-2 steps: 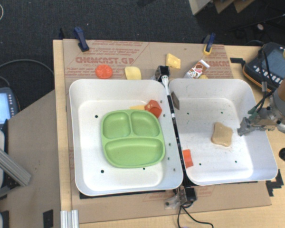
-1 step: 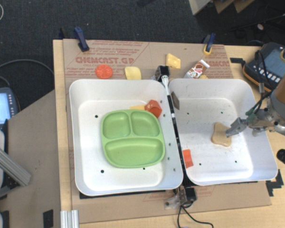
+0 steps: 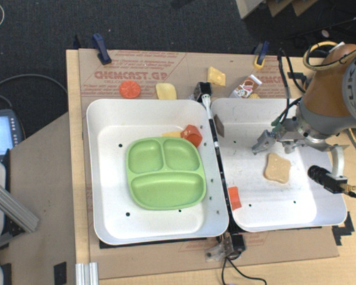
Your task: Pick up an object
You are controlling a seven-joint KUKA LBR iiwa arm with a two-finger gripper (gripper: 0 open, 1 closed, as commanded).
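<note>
Here the hand (image 3: 272, 142) hangs low over the right bin (image 3: 249, 209), reaching in from the right under the grey arm (image 3: 332, 94) with its orange band; whether it is apart or together I cannot tell, since its dark metal parts blur into one another from this angle. Nothing shows clamped in it. Just below and slightly right of it, a tan slice of toy bread (image 3: 277, 168) lies flat on the floor of the right bin, close to the hand but apart from it. A small orange block (image 3: 234, 198) sits at the left rim of that bin, near the divide between the two bins. Across the divide, the left bin (image 3: 104, 177) carries a green divided plate (image 3: 165, 173) with three compartments, resting flat near the middle. At the plate's upper right edge a red-orange piece (image 3: 191, 135) lies beside a pale yellow piece (image 3: 171, 135), both on the bin floor and touching or nearly touching the plate. Beyond the bins, on the cardboard-covered surface (image 3: 83, 100), lie an orange-red disc (image 3: 130, 89), a yellow rounded piece (image 3: 165, 91), a yellow wedge (image 3: 216, 76) and a small printed packet (image 3: 246, 88). Two blue clamps (image 3: 101, 48) grip the far edge of the cardboard.
</note>
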